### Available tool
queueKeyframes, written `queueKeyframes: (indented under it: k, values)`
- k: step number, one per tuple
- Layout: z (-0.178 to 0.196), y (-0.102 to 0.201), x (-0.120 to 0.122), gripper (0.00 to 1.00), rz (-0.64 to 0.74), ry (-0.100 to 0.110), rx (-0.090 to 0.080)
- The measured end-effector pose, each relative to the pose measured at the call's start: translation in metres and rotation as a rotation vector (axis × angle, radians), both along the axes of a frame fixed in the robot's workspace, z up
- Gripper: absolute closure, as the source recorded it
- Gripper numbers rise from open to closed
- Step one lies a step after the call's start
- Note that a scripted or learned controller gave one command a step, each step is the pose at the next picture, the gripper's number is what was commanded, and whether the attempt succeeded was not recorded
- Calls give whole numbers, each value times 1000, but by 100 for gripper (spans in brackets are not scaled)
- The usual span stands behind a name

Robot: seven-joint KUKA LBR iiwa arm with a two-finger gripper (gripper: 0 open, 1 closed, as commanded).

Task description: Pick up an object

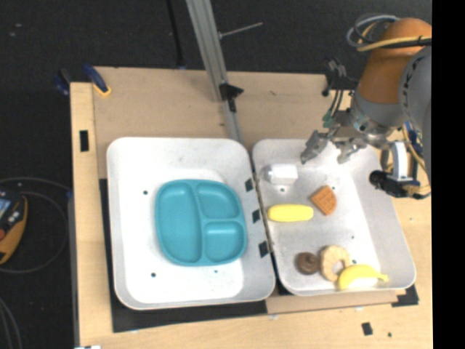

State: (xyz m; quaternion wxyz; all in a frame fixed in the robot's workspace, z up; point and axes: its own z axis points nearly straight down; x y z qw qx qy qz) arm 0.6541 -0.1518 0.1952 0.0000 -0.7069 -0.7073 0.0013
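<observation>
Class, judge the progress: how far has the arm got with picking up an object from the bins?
Done: the pincer is over the far end of the right bin, fingers spread. In hand: nothing sits between them. Left: the whole grasp. The white block, yellow oblong piece, orange piece and banana all lie in the bin.

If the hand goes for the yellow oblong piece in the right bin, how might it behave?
The yellow oblong piece looks rounded and smooth, so it may roll or slip. It lies apart from the orange piece, so a nudge probably shifts it alone. Likely light.
</observation>
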Motion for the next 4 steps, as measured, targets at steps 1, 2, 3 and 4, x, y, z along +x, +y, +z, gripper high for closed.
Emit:
queueKeyframes:
  k: [1,2,3,4]
  values:
    - [-42,-1,-2,0,-2,-1,0]
    - [-71,-2,4,0,-1,-20,-2]
    - [-59,-3,5,100,-2,-25,-1]
    - [7,-4,7,100,2,-9,-1]
